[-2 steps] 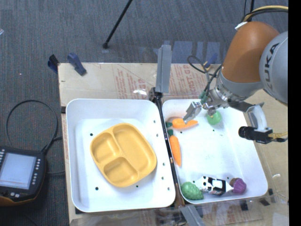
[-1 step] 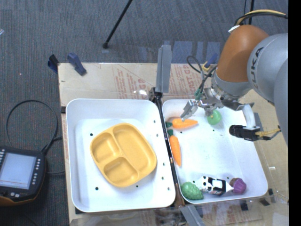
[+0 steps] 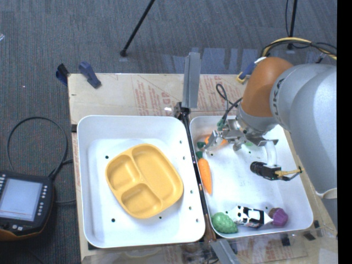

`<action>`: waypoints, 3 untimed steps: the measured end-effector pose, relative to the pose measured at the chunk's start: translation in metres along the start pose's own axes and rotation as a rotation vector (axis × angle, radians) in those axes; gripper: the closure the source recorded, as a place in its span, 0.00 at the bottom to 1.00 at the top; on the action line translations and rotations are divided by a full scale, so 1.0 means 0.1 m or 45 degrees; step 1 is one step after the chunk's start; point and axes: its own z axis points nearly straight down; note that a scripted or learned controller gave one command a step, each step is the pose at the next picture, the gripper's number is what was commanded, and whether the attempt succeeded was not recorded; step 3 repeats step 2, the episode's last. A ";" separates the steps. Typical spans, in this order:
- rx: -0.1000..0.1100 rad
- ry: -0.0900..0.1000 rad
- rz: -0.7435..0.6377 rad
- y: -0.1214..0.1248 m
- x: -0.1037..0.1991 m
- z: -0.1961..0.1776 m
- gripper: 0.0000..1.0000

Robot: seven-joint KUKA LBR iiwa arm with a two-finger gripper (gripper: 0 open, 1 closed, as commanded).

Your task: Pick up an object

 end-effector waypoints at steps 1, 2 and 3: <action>-0.004 -0.001 -0.148 0.01 0.06 -0.26 0.00; -0.012 -0.005 -0.215 0.00 -0.61 -0.97 0.00; -0.012 -0.005 -0.215 0.00 -0.61 -0.97 0.00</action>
